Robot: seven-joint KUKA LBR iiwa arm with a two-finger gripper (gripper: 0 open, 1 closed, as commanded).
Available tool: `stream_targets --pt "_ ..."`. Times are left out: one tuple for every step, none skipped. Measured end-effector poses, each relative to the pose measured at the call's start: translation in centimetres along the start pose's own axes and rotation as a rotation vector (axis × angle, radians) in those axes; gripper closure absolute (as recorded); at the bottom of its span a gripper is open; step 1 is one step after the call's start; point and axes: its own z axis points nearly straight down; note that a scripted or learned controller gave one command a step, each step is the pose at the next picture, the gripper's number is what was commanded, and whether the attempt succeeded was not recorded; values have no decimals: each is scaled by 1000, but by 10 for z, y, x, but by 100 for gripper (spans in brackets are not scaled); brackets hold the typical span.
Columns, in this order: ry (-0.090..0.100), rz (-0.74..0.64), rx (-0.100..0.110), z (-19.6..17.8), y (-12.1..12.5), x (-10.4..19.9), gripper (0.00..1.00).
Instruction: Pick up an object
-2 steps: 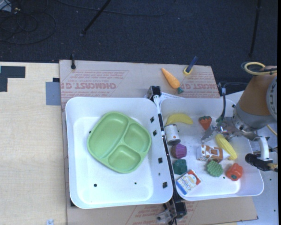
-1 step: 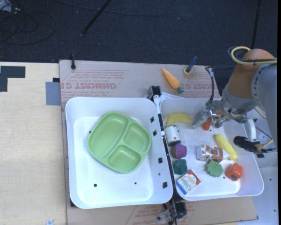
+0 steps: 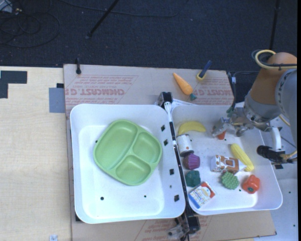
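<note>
two white bins (image 3: 85, 185), one green plate (image 3: 128, 152), one carrot (image 3: 182, 84), one banana (image 3: 190, 128).

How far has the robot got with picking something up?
Nothing looks picked up yet. The hand is low in the right bin, near the banana, with a small red piece just below it. I can't see anything held in it. The corn, tomato and other toys lie on the bin floor, so the lift remains.

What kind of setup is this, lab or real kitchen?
Likely a robot lab pick bench, not a kitchen: two white bins on cardboard, toy food such as a banana and corn, a green divided plate, cables on dark carpet.
</note>
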Motion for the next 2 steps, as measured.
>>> stream_targets --pt "0 -4 1 0 0 1 0" --pt "0 -4 1 0 0 1 0"
